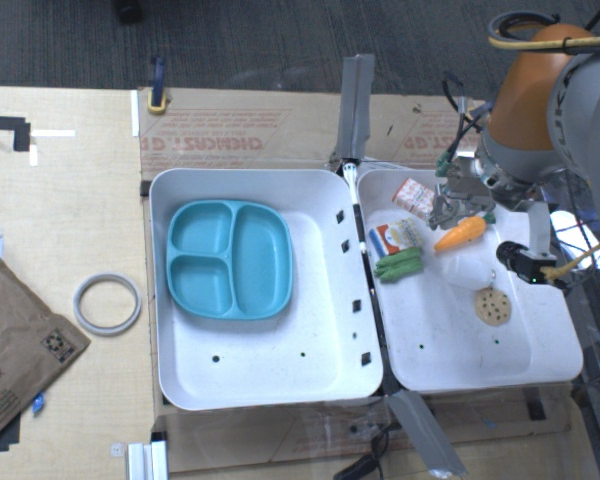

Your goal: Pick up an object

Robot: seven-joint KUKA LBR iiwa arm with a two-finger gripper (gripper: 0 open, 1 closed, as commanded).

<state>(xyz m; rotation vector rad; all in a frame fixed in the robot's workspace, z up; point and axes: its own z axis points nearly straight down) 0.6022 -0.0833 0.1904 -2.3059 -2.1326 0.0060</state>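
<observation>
I see the gripper [450, 211] low over the far part of the right bin [540, 363], just beside the orange carrot [461, 234]; I cannot tell how its jaws stand. A green piece [398, 265] and a cookie [492, 307] lie nearby. A blue divided plate [230, 259] sits in the left bin [250, 368].

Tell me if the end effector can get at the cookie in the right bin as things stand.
Probably yes. The cookie lies flat on bare bin floor in the right bin, apart from the carrot and green toy. The end effector hovers nearby, with nothing over the cookie.
</observation>
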